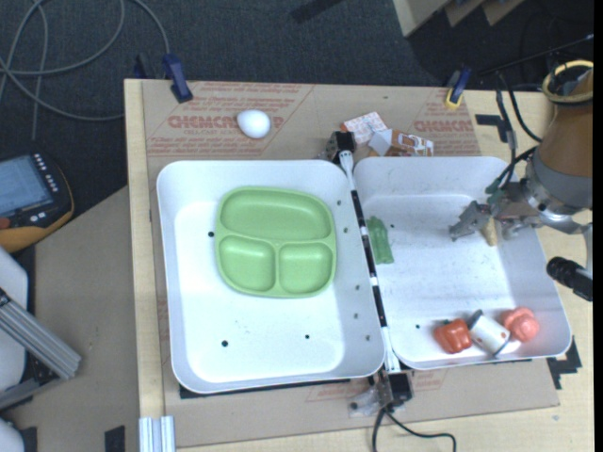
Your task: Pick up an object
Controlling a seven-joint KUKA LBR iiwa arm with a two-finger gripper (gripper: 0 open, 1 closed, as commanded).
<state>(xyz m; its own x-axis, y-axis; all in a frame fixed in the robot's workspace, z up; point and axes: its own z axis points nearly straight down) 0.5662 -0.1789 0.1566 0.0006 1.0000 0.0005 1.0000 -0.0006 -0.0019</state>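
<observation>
Orange toys [485, 330] lower right in bin [424, 215]; gripper [474, 226] spread open, nothing grasped. Approach stage, probably; next: descend, close.

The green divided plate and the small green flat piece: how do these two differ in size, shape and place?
The green divided plate is large, with three compartments; the small green flat piece is a narrow strip. The plate lies in the middle of the left white bin; the strip lies in the right white bin, at its left wall. Both are light green.
</observation>
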